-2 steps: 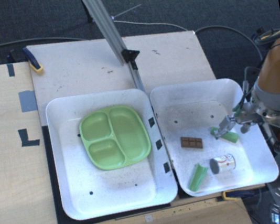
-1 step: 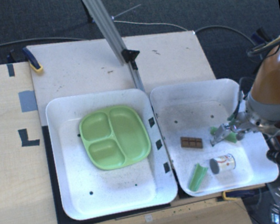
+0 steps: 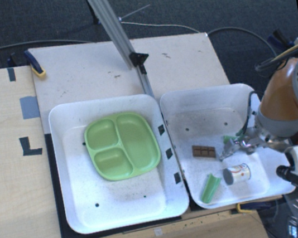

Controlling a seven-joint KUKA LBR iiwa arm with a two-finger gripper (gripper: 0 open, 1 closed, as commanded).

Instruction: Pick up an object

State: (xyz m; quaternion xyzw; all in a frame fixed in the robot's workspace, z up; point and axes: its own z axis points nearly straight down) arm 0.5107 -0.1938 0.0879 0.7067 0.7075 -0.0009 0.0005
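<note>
Holding a green plate (image 3: 123, 146), left bin (image 3: 65, 158); right bin (image 3: 202, 98), three items.

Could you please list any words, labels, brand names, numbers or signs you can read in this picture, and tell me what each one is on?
No text can be read in this view.
The small white container lying in the right bin carries a reddish mark: too small and blurred to read.
The brown bar shows no legible print.
The green divided plate in the left bin and the green object are plain.
</note>
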